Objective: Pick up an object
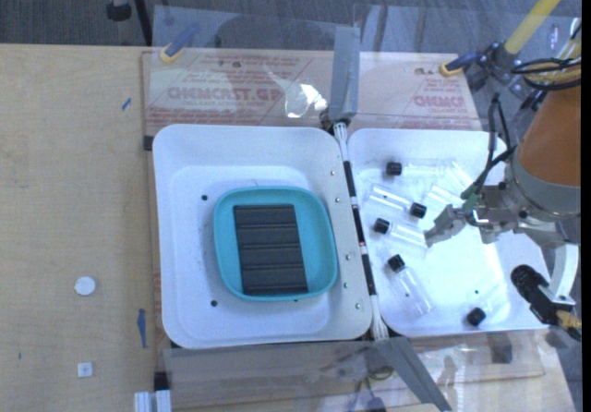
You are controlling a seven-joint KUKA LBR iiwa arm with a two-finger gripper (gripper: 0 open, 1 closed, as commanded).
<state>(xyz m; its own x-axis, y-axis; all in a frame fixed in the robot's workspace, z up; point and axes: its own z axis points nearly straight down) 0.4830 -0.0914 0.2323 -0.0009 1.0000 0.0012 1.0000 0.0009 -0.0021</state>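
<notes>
1. Camera view from above shows two shallow white bins side by side on a wooden bench [65,170].
2. Left bin [185,156] holds a teal dish [319,253] with a dark ribbed block [270,248] lying in it.
3. Right bin [369,147] holds several small clear vials with black caps, scattered apart: one near the top [394,168], two near the middle [417,211] and [380,226], one lower down [396,263], one near the bottom right [476,316].
4. Grey arm with an orange band [554,138] reaches in from the right.
5. Gripper [441,225] hangs over the right bin, near the middle vials; whether it is open or closed cannot be told, and nothing is seen held.
</notes>
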